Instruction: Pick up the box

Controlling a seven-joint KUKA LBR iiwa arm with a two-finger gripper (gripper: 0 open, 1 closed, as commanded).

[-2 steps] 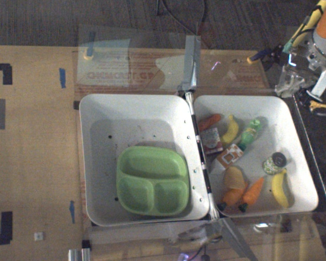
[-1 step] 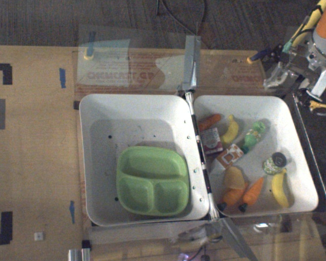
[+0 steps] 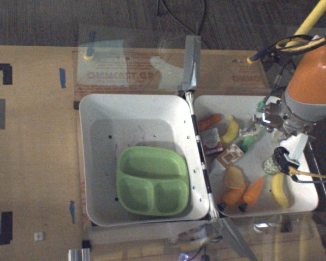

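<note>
A small orange and white box (image 3: 230,156) lies tilted near the middle of the right bin (image 3: 309,203). A red and white carton (image 3: 211,140) rests against that bin's left wall, just up and left of the box. My gripper (image 3: 264,119) hangs over the bin's upper right part, below the arm's orange band (image 3: 311,83). It sits to the right of the box and apart from it, close to a green toy (image 3: 249,141). Nothing shows as held by it.
The right bin also holds a yellow banana (image 3: 231,129), an orange piece (image 3: 209,122), a tan potato shape (image 3: 234,177), a carrot (image 3: 253,190) and a second banana (image 3: 280,190). A green divided plate (image 3: 152,181) lies in the left bin (image 3: 98,118). Cables trail at the right.
</note>
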